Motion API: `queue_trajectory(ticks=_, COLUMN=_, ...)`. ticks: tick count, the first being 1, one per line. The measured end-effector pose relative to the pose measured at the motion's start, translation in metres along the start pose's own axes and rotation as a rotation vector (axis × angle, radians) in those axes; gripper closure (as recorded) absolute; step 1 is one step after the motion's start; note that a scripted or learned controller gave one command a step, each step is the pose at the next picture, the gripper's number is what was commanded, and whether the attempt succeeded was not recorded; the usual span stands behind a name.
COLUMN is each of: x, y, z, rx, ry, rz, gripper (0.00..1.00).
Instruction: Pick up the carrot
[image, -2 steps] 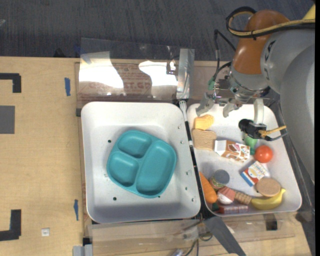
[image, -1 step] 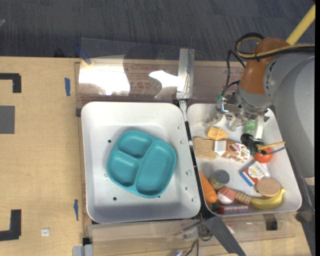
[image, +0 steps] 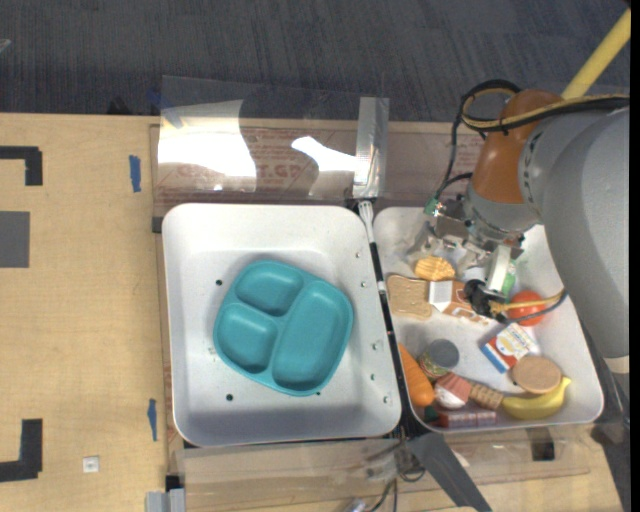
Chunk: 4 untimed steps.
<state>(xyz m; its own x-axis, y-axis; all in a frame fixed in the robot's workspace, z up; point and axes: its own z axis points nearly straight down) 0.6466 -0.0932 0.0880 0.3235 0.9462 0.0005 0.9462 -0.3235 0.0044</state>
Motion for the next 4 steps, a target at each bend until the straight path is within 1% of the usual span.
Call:
queue_trajectory(ticks=1, x=-0.017, y=-0.046, z=-0.001, rx=-0.004, ry=0.001, rz=-0.103, gripper=0.0)
queue_trajectory(ticks=2, x=-0.007, y=-0.02, z=0.0, rx=-0.002, ry=0.0, rz=-0.091, gripper=0.0)
queue_trajectory(ticks=3, x=-0.007, y=-0.019, z=-0.012, rx=-0.006, ry=0.0, rz=-0.092, gripper=1.0)
queue_trajectory(ticks=4, x=-0.008, y=-0.022, z=-0.058, rx=0.003, ry=-0.001, rz=0.146, gripper=1.0)
